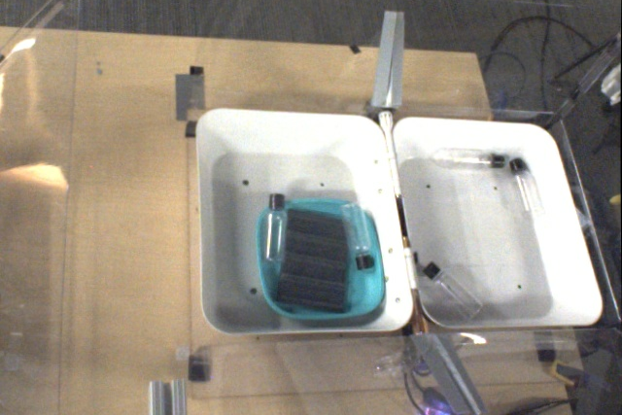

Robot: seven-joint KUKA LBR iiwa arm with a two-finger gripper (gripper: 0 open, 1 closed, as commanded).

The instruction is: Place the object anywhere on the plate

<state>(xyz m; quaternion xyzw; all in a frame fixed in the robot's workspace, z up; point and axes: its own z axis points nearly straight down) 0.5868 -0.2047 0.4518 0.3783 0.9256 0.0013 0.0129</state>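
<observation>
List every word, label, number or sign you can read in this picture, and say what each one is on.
None can be read.
The teal plate and the dark ridged block on it show no lettering.
The clear vials with black caps, such as the one in the right bin, bear no readable print; any label on them is too small to tell.
The white bins are plain.

**Two bins, side by side**

In the left bin (219, 238) a plate (369, 292) carries a ridged block (313, 259) between two vials (273, 228) (361, 238). The right bin (573, 238) holds three more vials: two (471, 157) (525, 188) at the back, one (449, 289) front left.
</observation>
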